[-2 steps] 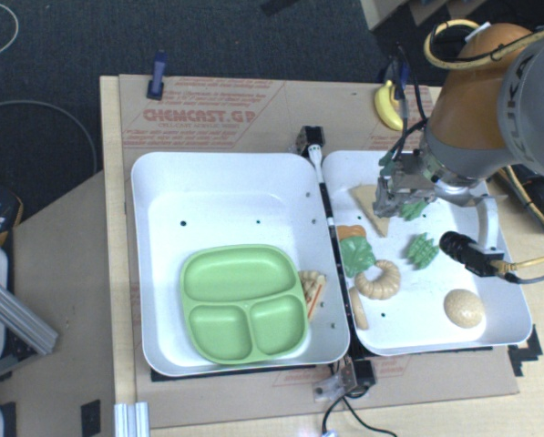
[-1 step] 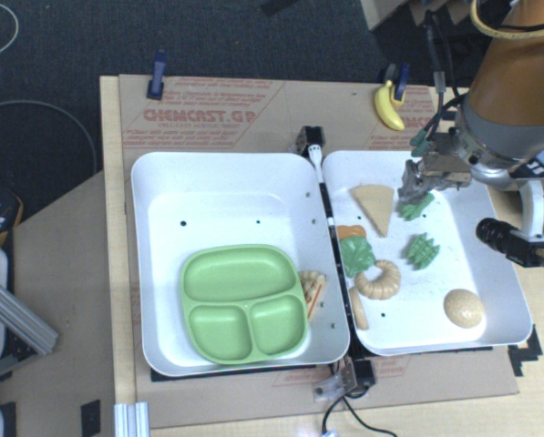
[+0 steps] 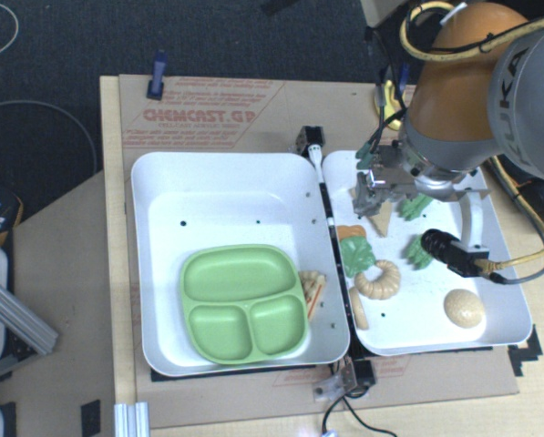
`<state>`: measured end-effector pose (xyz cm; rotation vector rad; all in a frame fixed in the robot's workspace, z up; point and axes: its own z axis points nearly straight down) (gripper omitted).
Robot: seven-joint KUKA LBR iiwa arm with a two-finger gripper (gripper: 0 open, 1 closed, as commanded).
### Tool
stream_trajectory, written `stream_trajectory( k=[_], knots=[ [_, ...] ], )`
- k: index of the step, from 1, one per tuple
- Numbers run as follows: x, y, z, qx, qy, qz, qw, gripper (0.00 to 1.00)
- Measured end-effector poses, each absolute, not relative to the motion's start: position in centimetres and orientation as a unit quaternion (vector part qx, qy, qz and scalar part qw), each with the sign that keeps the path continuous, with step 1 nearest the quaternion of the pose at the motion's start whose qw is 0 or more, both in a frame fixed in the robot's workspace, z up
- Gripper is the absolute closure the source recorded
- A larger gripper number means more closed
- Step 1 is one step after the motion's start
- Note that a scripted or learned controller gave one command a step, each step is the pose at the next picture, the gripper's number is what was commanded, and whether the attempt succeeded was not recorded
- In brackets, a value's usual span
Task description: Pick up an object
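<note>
My gripper (image 3: pixel 372 192) hangs low over the back left part of the right bin (image 3: pixel 436 342), below the grey and orange wrist. Just in front of it lie an orange piece (image 3: pixel 349 233) and a green leafy toy (image 3: pixel 356 255). A tan ring-shaped toy (image 3: pixel 379 281) rests near the bin's middle. A beige ball (image 3: pixel 464 308) sits at the front right. Two more green toys, one (image 3: pixel 414 207) by the wrist and another (image 3: pixel 419 254) further forward, also lie in the bin. Nothing can be made out in the gripper.
The left bin (image 3: pixel 217 203) holds a green divided plate (image 3: pixel 244 303) and a small tan object (image 3: pixel 313 289) by its right wall. A black cable fitting (image 3: pixel 449 249) hangs from the arm over the right bin. The arm's body covers the bin's back right.
</note>
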<state>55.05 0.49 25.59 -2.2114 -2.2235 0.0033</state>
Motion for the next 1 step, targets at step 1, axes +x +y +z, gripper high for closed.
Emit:
stream_trajectory(
  k=[1],
  knots=[
    [51.67,0.94,36.25,-0.706,-0.708,-0.0046,-0.004,1.00]
  ],
)
